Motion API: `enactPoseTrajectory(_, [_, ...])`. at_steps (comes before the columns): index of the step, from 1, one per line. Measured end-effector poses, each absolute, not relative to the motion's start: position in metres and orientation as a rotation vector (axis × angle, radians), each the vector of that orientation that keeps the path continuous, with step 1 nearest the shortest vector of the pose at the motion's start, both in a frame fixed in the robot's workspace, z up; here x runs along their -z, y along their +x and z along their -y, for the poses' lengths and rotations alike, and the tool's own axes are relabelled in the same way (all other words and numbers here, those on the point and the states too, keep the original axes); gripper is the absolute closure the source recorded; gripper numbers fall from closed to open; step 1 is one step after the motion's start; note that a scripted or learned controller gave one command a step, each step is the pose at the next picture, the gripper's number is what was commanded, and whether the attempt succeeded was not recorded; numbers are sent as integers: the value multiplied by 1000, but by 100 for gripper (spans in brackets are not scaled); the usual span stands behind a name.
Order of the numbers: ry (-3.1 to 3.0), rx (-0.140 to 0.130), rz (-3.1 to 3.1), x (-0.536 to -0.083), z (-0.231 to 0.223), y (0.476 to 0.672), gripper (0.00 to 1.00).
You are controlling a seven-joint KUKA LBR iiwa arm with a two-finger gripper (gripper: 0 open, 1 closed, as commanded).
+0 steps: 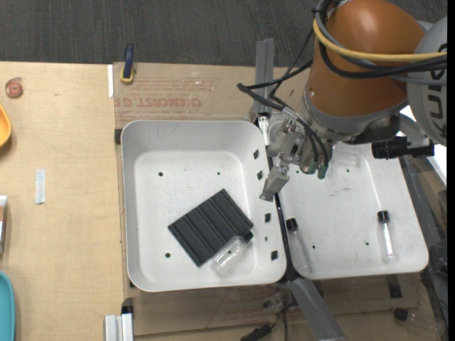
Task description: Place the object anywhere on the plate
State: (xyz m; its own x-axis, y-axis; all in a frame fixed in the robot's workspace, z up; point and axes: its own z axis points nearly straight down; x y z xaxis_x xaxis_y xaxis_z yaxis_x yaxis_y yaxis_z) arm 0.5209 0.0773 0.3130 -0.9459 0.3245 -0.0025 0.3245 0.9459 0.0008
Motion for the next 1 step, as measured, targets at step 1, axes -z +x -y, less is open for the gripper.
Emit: enactPoseTrajectory(1, [521,-1,-3094,-322,-77,522,100])
